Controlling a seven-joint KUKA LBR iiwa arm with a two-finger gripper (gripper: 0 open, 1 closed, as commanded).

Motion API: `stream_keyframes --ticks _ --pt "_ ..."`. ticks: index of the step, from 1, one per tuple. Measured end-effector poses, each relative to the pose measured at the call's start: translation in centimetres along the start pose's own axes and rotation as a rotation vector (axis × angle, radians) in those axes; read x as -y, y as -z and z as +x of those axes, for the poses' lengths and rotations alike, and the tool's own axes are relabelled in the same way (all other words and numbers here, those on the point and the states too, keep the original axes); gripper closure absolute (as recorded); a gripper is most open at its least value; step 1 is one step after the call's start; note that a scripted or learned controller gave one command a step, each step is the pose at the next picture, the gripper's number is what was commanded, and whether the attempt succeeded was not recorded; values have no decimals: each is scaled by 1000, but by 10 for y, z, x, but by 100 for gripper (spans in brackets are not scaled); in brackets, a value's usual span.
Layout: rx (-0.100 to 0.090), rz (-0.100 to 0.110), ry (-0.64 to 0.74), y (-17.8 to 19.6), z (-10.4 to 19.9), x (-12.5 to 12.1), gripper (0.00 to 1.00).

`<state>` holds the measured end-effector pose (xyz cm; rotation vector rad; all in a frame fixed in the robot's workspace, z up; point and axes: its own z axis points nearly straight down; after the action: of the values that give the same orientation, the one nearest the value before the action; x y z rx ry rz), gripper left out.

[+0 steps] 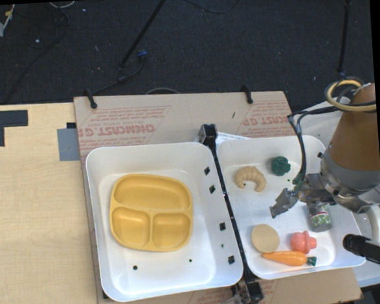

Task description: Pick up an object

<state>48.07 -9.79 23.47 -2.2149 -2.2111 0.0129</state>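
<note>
The right bin [239,154] holds several toy foods: a tan croissant [250,178], a dark green broccoli piece [280,166], a round tan cookie [265,237], a red-pink fruit [303,241] and an orange carrot [287,259]. A small greenish can [320,219] stands just below the arm's wrist. My gripper [286,202] hangs over the middle of the right bin, right of the croissant and above the cookie. Nothing is visibly held in it.
A yellow divided plate [151,211] lies in the left bin [106,251]. A black divider with clips [221,204] runs between the two bins. The arm's orange-banded body [357,143] and cables cover the right bin's right edge.
</note>
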Motion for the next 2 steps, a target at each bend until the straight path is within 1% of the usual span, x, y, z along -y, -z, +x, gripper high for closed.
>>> stream_keyframes --ticks 1,2 --pt "1 -10 2 4 0 -2 0" --pt "0 -5 2 -53 10 -2 0"
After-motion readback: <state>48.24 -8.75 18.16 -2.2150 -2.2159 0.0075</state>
